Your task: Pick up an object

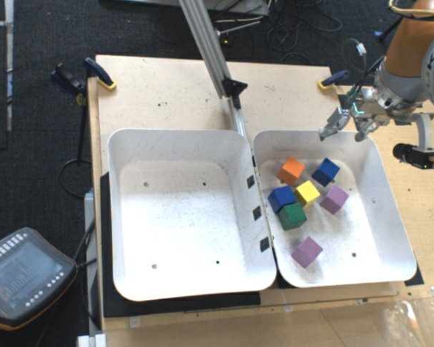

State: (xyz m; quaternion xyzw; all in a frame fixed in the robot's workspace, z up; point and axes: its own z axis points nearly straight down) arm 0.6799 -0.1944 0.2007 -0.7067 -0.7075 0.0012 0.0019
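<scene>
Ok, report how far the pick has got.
Nothing is picked yet. The hand is open, holding nothing, above the right bin's far rim. All seven blocks lie in that bin, the blue block nearest. Left: descend, grasp one, lift.

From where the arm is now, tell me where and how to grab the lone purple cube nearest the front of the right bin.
Take the lone purple cube from straight above, across two opposite side faces. It sits tilted, apart from the cluster, so all sides look free. The end effector hangs open over the bin's far rim.
</scene>
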